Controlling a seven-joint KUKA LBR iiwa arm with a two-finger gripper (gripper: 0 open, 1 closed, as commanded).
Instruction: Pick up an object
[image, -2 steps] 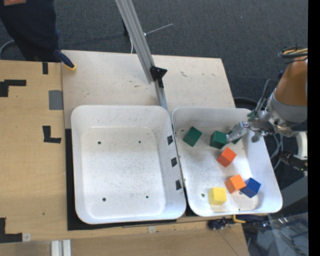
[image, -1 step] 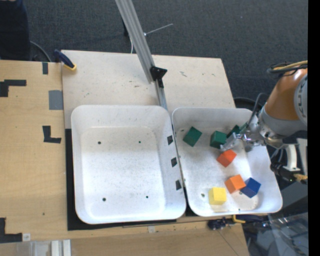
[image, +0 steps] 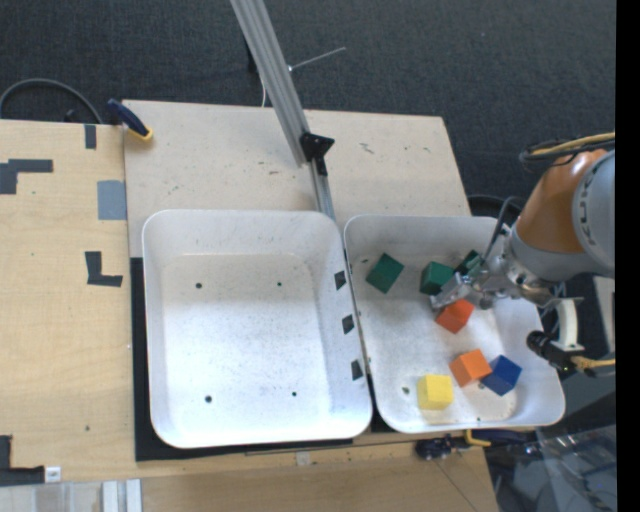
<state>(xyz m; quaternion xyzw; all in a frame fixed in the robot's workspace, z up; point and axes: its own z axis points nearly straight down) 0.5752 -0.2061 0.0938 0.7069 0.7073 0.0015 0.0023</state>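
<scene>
Right now, down low in the right bin (image: 395, 405), gripper (image: 457, 293) hovering at the upper middle of the cluster of blocks, arm reaching in from the right with the orange band above the wrist. Just beneath and a touch toward the near side of the fingertips: the red-orange block (image: 455, 316), touching or very nearly touching them, hard to call from this slant. Finger spread hidden by the wrist hardware and the block's own bulk, so open or closed impossible to tell; nothing plainly seen between the fingers. Closest candidate by far, then, that red-orange block, lying slightly below the gripper in the view, no clear long axis since roughly cubic. Right beside the gripper on its left, a dark green block (image: 436, 277), near enough to get nudged. Further left, well apart, a second green block (image: 384, 272). Toward the near rim: an orange block (image: 468, 367) touching a blue block (image: 503, 374), and a yellow block (image: 435, 391) beside them. Left bin (image: 160, 240) holding no blocks. Likely needed: a small shift toward the near side, then straight down over the red-orange block
</scene>
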